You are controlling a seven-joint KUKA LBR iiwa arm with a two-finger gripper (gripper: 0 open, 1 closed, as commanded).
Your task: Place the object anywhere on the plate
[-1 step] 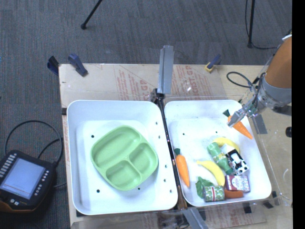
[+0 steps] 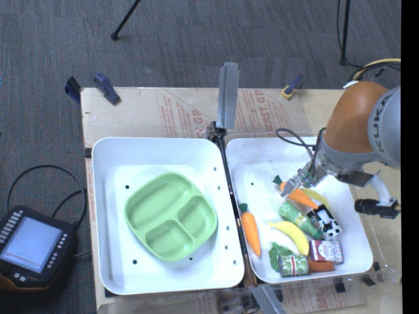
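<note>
End effector (image 2: 300, 183) low over right bin (image 2: 262, 150) toys; grip state unreadable, wrist hides it. Plate (image 2: 171, 216) bare.

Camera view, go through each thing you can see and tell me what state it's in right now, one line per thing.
Green plate: lying flat in the left bin, nothing on it.
Gripper: low over the right bin, at the top of the toy pile.
Carrot: lying flat by the right bin's left wall.
Banana: lying flat among the toys.
Small can: on its side near the front wall.
</note>
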